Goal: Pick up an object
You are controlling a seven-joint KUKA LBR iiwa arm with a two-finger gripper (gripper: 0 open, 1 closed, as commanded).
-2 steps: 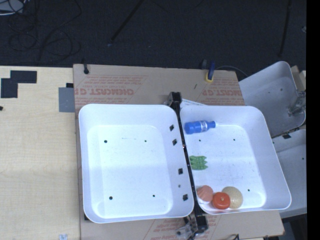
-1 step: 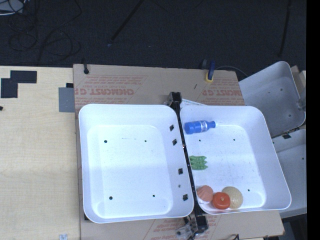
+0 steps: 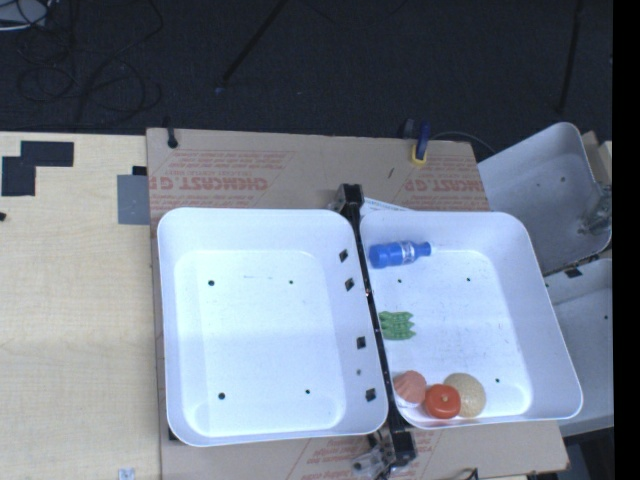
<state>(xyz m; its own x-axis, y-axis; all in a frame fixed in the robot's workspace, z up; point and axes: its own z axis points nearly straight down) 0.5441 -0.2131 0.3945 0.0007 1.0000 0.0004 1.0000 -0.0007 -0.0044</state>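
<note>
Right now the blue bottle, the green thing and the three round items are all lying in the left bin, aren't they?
Not quite. The camera view shows them in the right bin, not the left: the blue bottle near its far edge, the green thing by the divider, and the three round items clustered at its near edge.

Pale grey rounded panel (image 3: 540,183), small dark dots (screws, perhaps), metallic fitting (image 3: 598,213)

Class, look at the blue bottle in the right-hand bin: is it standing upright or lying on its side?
Lying on its side. The blue bottle stretches lengthwise across the right bin's floor, cap end pointing right.
</note>
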